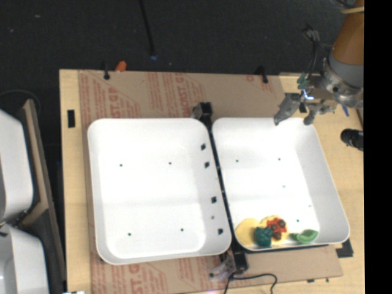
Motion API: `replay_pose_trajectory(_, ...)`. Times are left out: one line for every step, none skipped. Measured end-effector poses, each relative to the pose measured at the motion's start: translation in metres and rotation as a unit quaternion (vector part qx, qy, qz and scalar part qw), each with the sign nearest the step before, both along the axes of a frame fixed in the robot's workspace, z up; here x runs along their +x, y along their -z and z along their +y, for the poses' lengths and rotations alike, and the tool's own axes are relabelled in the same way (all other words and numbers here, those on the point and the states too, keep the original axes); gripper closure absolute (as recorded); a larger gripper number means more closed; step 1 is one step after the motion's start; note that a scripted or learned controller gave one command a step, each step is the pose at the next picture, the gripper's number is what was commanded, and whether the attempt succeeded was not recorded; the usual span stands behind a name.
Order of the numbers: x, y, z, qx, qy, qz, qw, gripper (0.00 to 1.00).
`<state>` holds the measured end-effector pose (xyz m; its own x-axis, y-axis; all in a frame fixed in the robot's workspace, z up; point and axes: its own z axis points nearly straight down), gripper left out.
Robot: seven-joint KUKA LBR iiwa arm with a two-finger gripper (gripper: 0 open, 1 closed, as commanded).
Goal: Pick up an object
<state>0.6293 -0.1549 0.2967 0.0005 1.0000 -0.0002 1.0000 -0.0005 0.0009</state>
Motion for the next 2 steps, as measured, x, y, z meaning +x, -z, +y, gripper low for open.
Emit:
replay_pose_trajectory(0.002, 0.055, 0.009, 0.0004, 0.000, 0.002, 1.0000, 0.00)
replay_pose_trajectory(-0.008, 0.110, 0.013, 0.0004, 0.000, 0.002, 1.0000, 0.00)
